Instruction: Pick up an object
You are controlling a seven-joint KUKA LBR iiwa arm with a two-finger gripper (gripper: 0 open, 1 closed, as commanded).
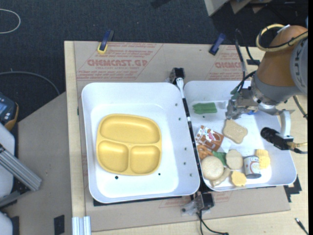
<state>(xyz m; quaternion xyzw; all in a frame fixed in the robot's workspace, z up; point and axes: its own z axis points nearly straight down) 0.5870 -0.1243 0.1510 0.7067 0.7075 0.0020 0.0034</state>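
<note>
Tan and flat, a bread slice (pixel 235 131) lies in the right bin (pixel 288 173), just below and beside the gripper (pixel 236 106), and looks the likeliest thing to be picked. It rests on the bin floor, apart from the fingers as far as the view shows, so nothing has been lifted yet. The whole grasp and lift are left to do.

Around it lie the other candidates: a green block (pixel 205 108) to the gripper's left near the bin's top, a red and white snack packet (pixel 209 138) beside the bread, a round bun (pixel 212 167) and a smaller pale disc (pixel 234 159) lower down, a small can (pixel 252 165), and yellow pieces (pixel 239 178) near the bottom edge.

Whether the jaws are spread or pressed together I cannot tell; the gripper is seen from above and its tips blur into the bin floor. Nothing is visibly caught between them.

Across the divider, the left bin (pixel 93 102) carries a yellow divided tray (pixel 129 144).
</note>
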